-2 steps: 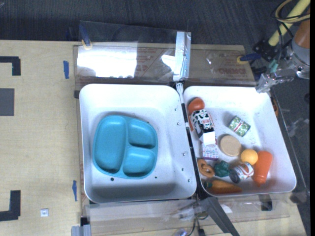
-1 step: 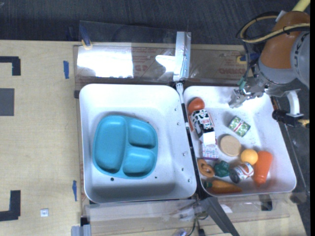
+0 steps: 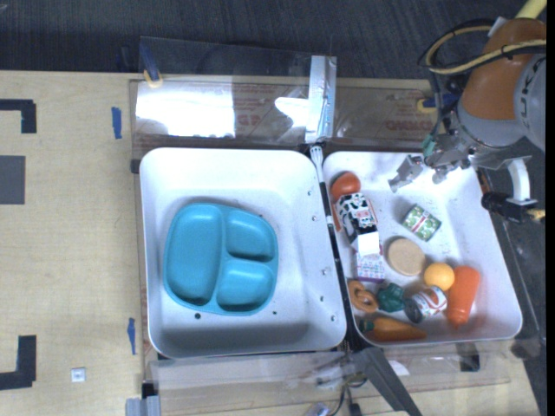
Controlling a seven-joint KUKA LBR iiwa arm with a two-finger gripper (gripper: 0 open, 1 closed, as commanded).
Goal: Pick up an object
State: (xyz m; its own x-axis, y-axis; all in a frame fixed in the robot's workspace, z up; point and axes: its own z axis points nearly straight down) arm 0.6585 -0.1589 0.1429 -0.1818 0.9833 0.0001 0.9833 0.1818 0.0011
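My gripper (image 3: 422, 170) hovers over the far part of the right bin (image 3: 499, 241), fingers spread open with nothing between them. Closest to it, a little nearer the camera, lies a small green and white box (image 3: 421, 222). The right bin also holds a red tomato (image 3: 345, 184), a cow-patterned carton (image 3: 355, 212), a pink and white box (image 3: 369, 260), a tan round disc (image 3: 405, 256), an orange ball (image 3: 439, 276), a red-orange cylinder (image 3: 464, 293), a small can (image 3: 427, 302) and a carrot (image 3: 395, 326).
The left bin (image 3: 173, 176) holds a blue divided plate (image 3: 221, 256). A clear plastic sheet (image 3: 234, 102) lies behind the bins. The arm's orange band (image 3: 494, 85) and yellow cables (image 3: 451, 46) rise at the upper right.
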